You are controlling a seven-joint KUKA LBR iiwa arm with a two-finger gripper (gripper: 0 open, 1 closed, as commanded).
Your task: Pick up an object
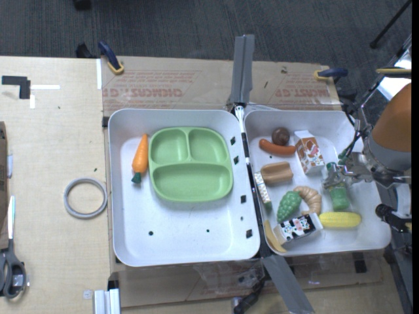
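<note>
My gripper (336, 174) hangs low over the right part of the right bin (376, 241), at the end of the grey arm with its orange band (396, 126). Just below it lies a small green block (339, 199). I cannot make out anything held. Nearby are a yellow corn cob (339, 220), a croissant (309, 197), a small carton (309, 152), a red sausage (277, 148), a brown bun (276, 173), a dark round fruit (281, 136), a green leafy toy (288, 206) and a cow-patterned box (298, 227).
The left bin (183, 241) holds a green divided plate (190, 163) and a toy carrot (140, 154). A tape ring (85, 197) and scissors (13, 273) lie on the bench at left. Blue clamps (111, 56) hold cardboard behind the bins.
</note>
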